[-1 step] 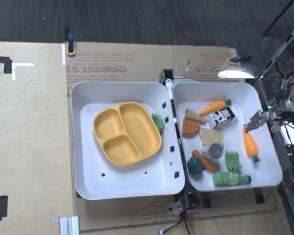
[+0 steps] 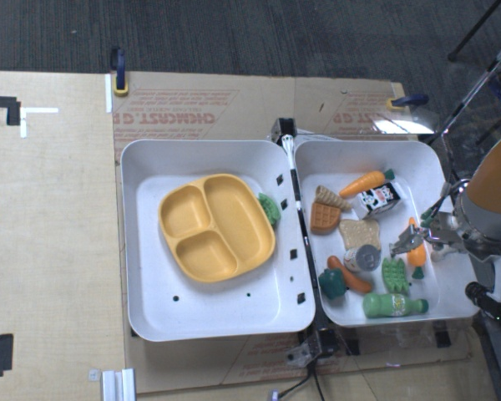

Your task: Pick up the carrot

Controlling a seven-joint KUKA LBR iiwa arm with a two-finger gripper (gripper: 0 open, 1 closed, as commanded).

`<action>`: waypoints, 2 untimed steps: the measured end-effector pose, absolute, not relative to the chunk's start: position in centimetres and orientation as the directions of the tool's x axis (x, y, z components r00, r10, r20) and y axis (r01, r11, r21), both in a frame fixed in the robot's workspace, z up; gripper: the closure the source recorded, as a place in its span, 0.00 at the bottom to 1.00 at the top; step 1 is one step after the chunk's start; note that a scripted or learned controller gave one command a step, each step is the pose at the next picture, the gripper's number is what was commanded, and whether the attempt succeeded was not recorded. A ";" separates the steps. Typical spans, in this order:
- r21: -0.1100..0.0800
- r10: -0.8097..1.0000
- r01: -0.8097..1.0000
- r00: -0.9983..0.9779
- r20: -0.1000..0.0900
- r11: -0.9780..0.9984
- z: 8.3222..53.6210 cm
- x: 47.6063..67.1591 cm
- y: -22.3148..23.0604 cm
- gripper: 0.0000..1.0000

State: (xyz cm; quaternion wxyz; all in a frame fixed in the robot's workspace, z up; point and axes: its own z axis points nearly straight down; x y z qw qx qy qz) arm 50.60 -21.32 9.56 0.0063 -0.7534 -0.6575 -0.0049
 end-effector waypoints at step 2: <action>0.000 0.949 0.949 0.315 0.000 -0.315 13.1 52.9 -14.5 1.00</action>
